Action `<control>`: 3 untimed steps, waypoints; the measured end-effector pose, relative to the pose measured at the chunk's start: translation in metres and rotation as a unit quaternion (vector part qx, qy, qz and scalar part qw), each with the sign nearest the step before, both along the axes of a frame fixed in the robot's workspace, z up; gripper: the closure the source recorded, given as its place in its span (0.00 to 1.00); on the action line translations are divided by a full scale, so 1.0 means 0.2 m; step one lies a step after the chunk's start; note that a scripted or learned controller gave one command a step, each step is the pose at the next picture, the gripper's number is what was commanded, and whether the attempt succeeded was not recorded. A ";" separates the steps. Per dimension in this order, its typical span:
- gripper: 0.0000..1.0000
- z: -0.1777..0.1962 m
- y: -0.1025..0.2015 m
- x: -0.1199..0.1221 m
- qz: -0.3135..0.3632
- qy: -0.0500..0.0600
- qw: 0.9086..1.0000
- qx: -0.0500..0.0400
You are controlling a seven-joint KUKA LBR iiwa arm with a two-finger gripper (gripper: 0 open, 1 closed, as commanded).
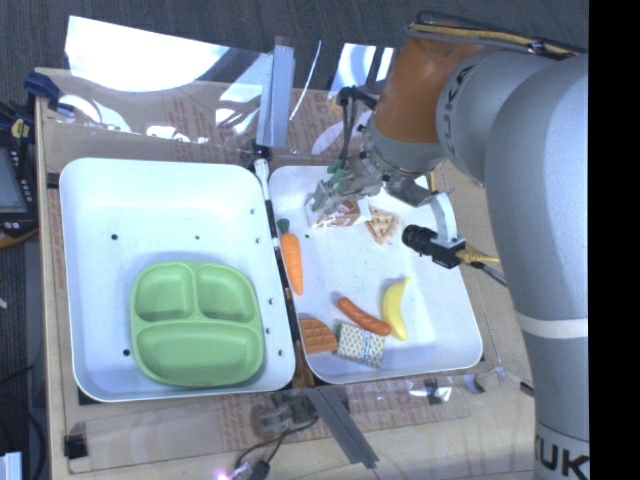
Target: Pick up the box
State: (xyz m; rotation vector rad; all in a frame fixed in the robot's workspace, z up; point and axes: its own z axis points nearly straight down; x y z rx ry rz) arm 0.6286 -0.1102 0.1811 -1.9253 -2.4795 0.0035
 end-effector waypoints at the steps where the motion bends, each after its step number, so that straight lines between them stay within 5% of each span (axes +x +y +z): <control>1: 1.00 0.05 0.00 0.00 0.002 0.000 1.000 0.000; 2: 1.00 0.33 0.14 -0.07 0.163 -0.002 0.987 0.000; 3: 1.00 0.09 0.33 -0.51 0.053 0.001 0.999 0.000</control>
